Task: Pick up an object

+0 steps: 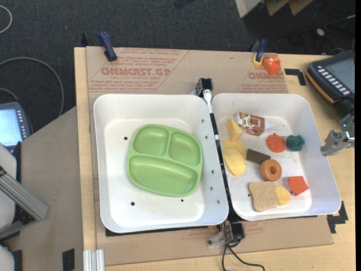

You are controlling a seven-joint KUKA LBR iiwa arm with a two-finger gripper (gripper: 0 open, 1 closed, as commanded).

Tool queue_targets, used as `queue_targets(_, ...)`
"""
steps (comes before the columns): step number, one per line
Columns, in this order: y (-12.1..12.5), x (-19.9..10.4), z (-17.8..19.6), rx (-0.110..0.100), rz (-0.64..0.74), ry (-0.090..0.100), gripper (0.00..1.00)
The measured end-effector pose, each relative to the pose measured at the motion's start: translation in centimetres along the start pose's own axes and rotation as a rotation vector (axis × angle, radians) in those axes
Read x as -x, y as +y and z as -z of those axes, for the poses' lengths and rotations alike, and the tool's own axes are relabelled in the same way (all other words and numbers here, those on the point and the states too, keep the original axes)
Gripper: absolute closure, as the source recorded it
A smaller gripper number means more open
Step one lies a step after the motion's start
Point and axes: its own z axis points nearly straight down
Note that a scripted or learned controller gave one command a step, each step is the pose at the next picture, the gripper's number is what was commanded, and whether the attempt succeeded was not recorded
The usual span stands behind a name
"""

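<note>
The right bin (316, 123) holds several toy foods. Among them are a brown and white carton (251, 123), a yellow wedge (233, 129), a red tomato (276, 143), a dark green piece (294, 143), a brown bar (258, 156), a donut (271, 170), a red block (298, 184) and a bread slice (262, 196). A yellow rounded piece (236, 164) lies near the bin's left wall. My gripper (337, 141) sits at the far right, just outside the right bin's rim, level with the dark green piece. It holds nothing that I can see.
The left bin (110, 151) holds a green divided plate (165, 160). An orange clamp (271, 64) and a blue clamp (107, 46) sit on the board's back edge. A black tablet (335, 79) lies at the far right.
</note>
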Motion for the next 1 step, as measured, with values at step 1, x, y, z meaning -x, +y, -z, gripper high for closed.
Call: queue_targets(1,0.16,2.87,-3.73,0.005,0.003,0.000,1.00)
